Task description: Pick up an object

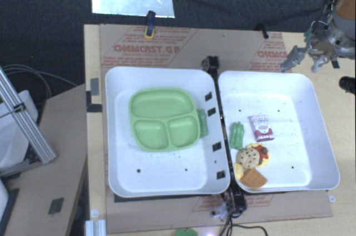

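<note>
Resting on the bench (pixel 167 43) are two shallow white bins side by side, the left bin (pixel 119 134) and the right bin (pixel 311 118), touching along their inner walls. A green divided plate (pixel 164 118) takes up the middle of the left bin, lying flat with its three compartments upward. Above the far right corner of the right bin hangs the arm, its gripper (pixel 305 59) spread wide, the two fingers apart with nothing between them, just outside the bin's far rim. The small things all lie toward the near left corner of the right bin. A red and white packet (pixel 261 128) sits nearest the bin's centre. A green piece (pixel 237 135) lies beside it, close to the left wall. Nearer the front edge is a cookie (pixel 248 157) with dark chips, touching a small red and yellow item (pixel 263 153), and an orange waffle-like square (pixel 253 177) lies by the near rim.
</note>
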